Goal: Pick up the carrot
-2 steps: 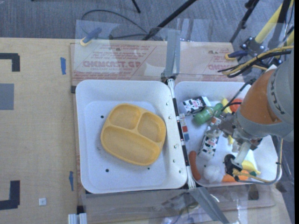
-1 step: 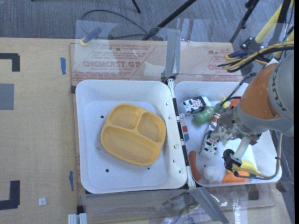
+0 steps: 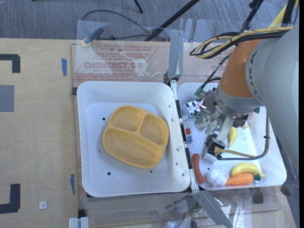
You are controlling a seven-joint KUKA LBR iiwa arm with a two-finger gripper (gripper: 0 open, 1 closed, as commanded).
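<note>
One fixed camera sits above the bench and looks down at a slant. The yellow three-compartment plastic plate (image 3: 135, 136) lies just left of centre, near enough that its shallow white bin (image 3: 90, 127) and the matching bin (image 3: 278, 172) to the plate's right both fit in view. Beyond the plate, grey floor (image 3: 71, 4) shows. The grey, orange-banded arm (image 3: 237, 75) looms right of the plate.

Gripper (image 3: 209, 129) down in the right bin (image 3: 278, 163), carrot (image 3: 240, 179) lying apart from it.
The carrot lies near the gripper, toward the bin's front wall, just beside a banana (image 3: 245, 168) and a white lump (image 3: 216, 176); a yellow divided plate (image 3: 135, 136) sits in the left bin (image 3: 90, 127).
</note>
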